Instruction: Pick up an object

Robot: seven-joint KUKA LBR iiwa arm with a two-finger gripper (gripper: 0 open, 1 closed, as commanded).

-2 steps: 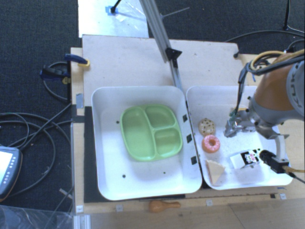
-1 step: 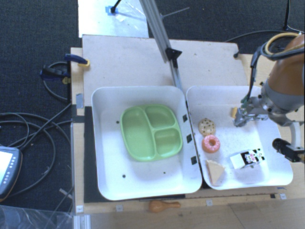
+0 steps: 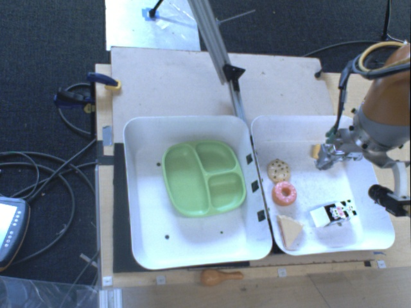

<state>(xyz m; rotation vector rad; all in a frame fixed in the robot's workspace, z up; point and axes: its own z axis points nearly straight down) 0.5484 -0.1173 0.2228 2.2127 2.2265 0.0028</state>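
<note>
You have the gripper (image 3: 326, 158) low in the right bin (image 3: 385, 236), beside a small yellow piece (image 3: 316, 151); whether anything is grasped I cannot tell; cookie (image 3: 278, 170), donut (image 3: 284, 193), sandwich wedge (image 3: 290, 230) and carton (image 3: 333, 213) lie loose for picking.

My arm (image 3: 385, 104) is a rounded grey body with a broad orange band above the wrist. A yellow and a black cable loop over its top. My gripper (image 3: 325, 159) is small, metallic grey, with shiny silver parts.
</note>
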